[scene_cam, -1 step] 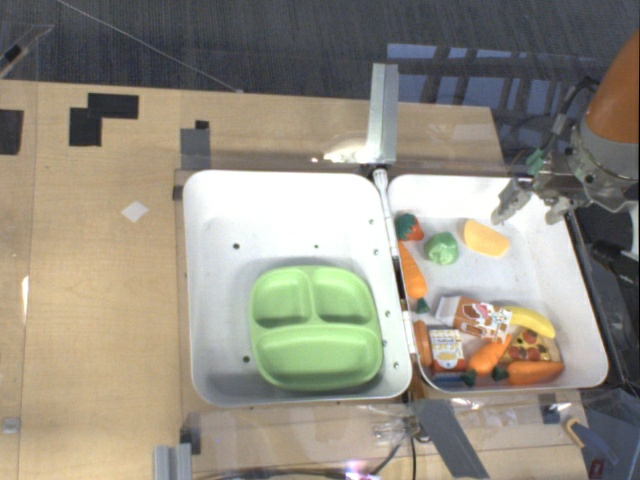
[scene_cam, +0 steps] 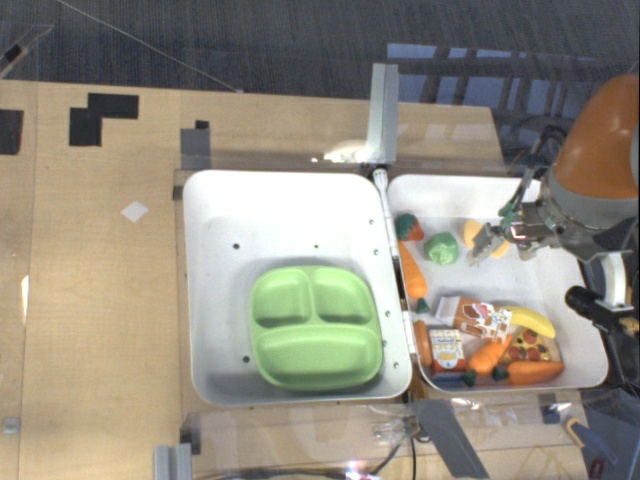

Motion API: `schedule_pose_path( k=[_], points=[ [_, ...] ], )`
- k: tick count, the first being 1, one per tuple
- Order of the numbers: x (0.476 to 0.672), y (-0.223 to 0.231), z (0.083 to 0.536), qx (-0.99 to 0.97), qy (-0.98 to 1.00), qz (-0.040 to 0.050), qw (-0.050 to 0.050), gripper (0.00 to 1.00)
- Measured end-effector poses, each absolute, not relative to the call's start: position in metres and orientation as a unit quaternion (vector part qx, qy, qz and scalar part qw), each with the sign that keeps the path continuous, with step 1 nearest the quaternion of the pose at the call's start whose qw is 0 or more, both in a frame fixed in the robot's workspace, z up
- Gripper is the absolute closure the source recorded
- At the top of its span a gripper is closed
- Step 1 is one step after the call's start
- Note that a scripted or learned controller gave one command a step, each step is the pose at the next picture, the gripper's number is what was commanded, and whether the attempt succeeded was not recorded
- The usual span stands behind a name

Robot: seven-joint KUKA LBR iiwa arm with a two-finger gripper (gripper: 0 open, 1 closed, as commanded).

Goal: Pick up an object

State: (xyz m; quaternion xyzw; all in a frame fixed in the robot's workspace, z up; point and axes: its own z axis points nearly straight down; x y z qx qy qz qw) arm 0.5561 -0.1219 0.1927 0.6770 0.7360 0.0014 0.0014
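Fingers (scene_cam: pixel 482 245) of the gripper (scene_cam: pixel 490 245) hang spread apart with nothing between them, over the right bin (scene_cam: pixel 590 288). Just under them at the bin's twelve o'clock sits a small yellow piece (scene_cam: pixel 473 232), rounded, partly hidden by the gripper, so its long axis can't be told. Beside it at nine o'clock is a green round piece (scene_cam: pixel 441 249). Down at six o'clock lies a heap: a yellow banana (scene_cam: pixel 532 320) stretched from nine toward four o'clock, an orange carrot (scene_cam: pixel 533 372) and cartons. Left bin (scene_cam: pixel 215 268) carries a green divided plate (scene_cam: pixel 315 327).
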Motion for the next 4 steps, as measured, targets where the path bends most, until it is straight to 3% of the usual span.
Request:
schedule_pose_path(
  k=[1,2,3,4],
  points=[
    [0.641,-0.123,0.095,0.667,0.745,0.0021,0.003,0.0],
    [0.619,-0.099,0.117,0.583,0.812,0.0022,0.003,0.0],
    [0.577,-0.099,0.092,0.563,0.826,0.0052,0.009,0.0],
    [0.579,-0.096,0.105,0.562,0.827,0.0079,0.01,1.0]
  ],
)
